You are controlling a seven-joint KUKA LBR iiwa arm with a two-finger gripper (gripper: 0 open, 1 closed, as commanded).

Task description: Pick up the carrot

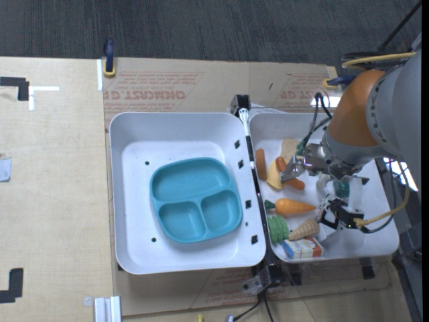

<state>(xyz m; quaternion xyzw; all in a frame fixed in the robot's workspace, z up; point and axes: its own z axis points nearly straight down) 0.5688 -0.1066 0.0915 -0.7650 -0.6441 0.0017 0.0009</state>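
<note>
The carrot (295,206) is orange with a green leafy end on its left. It lies flat near the middle of the right bin (375,243). My gripper (292,171) hangs just above it in the view, over a yellow wedge (274,178) and a small orange-red piece (295,184). The gripper points left from the grey wrist and is apart from the carrot. Nothing of the carrot sits in the gripper.
A teal three-part plate (194,200) lies in the left bin (127,180). Around the carrot are a sausage (260,159), a beige slab (289,149), a green piece (278,228), a cone (305,229) and a small carton (303,248). Cables (348,215) trail at the right.
</note>
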